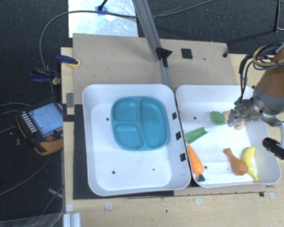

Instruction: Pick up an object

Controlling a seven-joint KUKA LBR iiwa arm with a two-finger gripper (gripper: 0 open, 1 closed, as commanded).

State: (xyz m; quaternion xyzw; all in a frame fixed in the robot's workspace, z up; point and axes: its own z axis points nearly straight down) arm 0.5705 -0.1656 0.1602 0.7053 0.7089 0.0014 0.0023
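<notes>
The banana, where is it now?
The banana lies in the near right corner of the right bin, beside the chicken drumstick on its left.

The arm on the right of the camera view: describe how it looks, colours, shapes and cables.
The arm is a rounded grey body with a broad orange band above the wrist. Dark cables loop along its upper side. Its tool is a small grey metallic piece, and a black block-shaped part sits at the lower right.

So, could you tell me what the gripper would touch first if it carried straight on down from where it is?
Most likely the small tan item right under the gripper, with the green broccoli-like piece just beside it; depth is unclear.
</notes>
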